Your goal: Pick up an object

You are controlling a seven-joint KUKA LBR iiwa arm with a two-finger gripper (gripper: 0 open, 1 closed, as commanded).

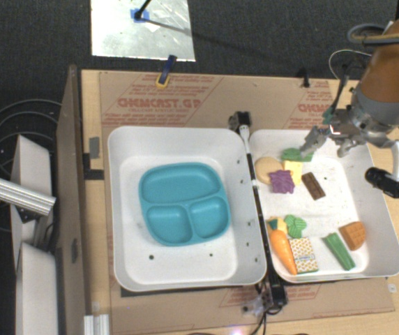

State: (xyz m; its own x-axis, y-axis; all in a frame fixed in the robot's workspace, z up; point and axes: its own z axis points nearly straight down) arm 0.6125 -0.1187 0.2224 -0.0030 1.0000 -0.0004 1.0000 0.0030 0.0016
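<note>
Tool of the arm hangs over the far edge of the right bin, directly above a green item; whether it is spread or closed cannot be told, and nothing is seen gripped in it.

Candidate objects all lie in the right bin. At the far end: the green item, a yellow block touching it, a cream rounded piece, a purple piece and a brown bar. At the near end: a carrot, a small patterned box, a green leafy piece, a green stick and an orange-brown chunk.

Judgement: the step in hand appears to be the descent onto the green item. To do it well, the tool should come down square over that item and straddle it alone.

Obstructions: the yellow block and purple piece crowd the target, risking a double or glancing contact. The bin's far wall and the divider between bins are near. The left bin holds a blue divided tray, well apart. Both bins rest on the tabletop.
</note>
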